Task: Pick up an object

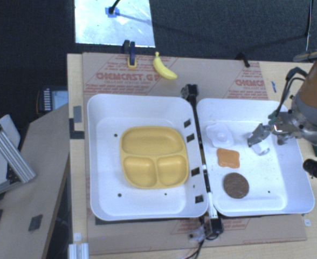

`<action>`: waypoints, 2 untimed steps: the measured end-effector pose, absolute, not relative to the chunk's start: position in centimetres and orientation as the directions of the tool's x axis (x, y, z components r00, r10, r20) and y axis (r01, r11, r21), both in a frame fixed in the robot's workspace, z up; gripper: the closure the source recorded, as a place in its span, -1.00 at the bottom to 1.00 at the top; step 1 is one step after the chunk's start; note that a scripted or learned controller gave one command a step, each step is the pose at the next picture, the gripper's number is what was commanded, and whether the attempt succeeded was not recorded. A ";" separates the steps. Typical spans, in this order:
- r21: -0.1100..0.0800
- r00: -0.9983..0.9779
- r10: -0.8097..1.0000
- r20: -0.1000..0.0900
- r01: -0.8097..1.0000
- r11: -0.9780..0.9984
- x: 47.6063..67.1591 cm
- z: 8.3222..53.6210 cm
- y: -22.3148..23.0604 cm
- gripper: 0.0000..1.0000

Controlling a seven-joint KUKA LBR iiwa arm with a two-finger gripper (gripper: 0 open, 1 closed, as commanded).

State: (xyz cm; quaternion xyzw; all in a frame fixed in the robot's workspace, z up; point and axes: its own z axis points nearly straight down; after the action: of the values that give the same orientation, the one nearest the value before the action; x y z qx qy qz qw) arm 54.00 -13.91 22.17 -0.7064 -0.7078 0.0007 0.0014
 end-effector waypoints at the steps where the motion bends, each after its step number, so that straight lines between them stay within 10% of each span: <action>1: -0.002 -0.001 1.000 0.001 1.000 0.001 54.3 17.9 -13.7 -1.00; 2: -0.004 -0.001 1.000 0.001 1.000 0.001 53.7 12.0 -13.1 -1.00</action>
State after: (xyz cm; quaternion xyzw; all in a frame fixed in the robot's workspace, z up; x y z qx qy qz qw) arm 53.72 -13.09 12.01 -0.7067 -0.7075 0.0008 0.0018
